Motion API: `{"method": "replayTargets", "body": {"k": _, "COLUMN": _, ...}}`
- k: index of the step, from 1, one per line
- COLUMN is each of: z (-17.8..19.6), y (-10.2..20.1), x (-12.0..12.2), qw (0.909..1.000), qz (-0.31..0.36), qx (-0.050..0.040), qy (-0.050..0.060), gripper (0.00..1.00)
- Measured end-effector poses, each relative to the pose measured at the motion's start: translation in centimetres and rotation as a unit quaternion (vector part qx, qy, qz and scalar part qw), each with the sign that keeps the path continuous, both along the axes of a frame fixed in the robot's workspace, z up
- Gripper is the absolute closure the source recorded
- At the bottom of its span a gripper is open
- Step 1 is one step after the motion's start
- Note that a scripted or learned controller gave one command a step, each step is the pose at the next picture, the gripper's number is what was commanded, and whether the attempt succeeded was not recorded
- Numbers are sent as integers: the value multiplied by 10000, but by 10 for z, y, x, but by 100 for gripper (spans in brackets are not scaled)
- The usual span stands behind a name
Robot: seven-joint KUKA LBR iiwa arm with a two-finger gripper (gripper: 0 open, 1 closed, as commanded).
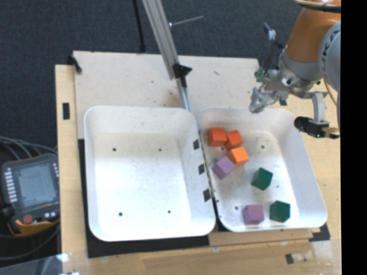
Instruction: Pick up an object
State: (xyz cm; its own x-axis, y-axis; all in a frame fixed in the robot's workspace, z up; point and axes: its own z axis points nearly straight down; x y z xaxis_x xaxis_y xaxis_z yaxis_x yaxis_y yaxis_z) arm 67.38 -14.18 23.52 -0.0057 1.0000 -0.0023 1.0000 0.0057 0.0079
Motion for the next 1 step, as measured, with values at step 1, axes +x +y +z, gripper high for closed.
{"method": "replayTargets", "body": {"k": 1, "z": 11, "y": 56, "x": 0, "qw": 10000, "qz": 7, "qx": 14, "qy": 26, "gripper": 100}}
